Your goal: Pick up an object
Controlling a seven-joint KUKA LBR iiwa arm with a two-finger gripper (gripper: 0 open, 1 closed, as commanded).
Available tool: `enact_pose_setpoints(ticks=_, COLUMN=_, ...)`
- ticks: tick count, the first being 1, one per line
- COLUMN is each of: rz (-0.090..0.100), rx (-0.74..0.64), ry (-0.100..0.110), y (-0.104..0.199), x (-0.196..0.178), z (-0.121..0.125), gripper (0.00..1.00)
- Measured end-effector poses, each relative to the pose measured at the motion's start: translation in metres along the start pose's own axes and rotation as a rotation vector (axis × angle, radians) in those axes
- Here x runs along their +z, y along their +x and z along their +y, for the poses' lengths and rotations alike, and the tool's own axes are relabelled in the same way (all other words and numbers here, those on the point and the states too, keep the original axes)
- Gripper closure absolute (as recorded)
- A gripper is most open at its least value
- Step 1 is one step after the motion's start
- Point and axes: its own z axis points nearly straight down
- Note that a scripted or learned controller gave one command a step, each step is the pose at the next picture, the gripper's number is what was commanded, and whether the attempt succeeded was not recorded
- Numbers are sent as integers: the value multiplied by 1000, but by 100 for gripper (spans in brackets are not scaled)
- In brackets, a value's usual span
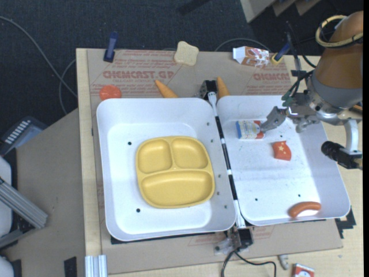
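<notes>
Carton (pixel 248 129) lying flat in right bin (pixel 323 183), touching end effector (pixel 266 126) on its left side. End effector low over bin's far part, tips at carton's right edge; open or closed, cannot tell. Red piece (pixel 282 150) just beside, toward camera. Sausage (pixel 304 209) well apart, at near rim. Yellow tray (pixel 173 172) far left, in left bin (pixel 115 154).

A robotics lab: a cardboard-topped desk (pixel 144 68) carries two white bins (pixel 115 126) clipped side by side, play food scattered around them, loose cables (pixel 34 45) trailing over dark carpet (pixel 46 16), and a grey-and-orange robot arm (pixel 340 56) alongside.
</notes>
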Motion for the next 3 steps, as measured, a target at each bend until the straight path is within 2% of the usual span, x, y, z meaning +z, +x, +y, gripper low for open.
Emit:
enact_pose_setpoints(ticks=1, rz=0, rx=2, ry=5, y=-70, x=81, z=5, gripper=0)
enact_pose_setpoints(ticks=2, rz=1, rx=-1, ry=2, y=-44, x=128, z=-5, gripper=0)
enact_pose_setpoints(ticks=3, rz=0, rx=0, ry=-1, y=-45, x=117, z=-4, gripper=100)
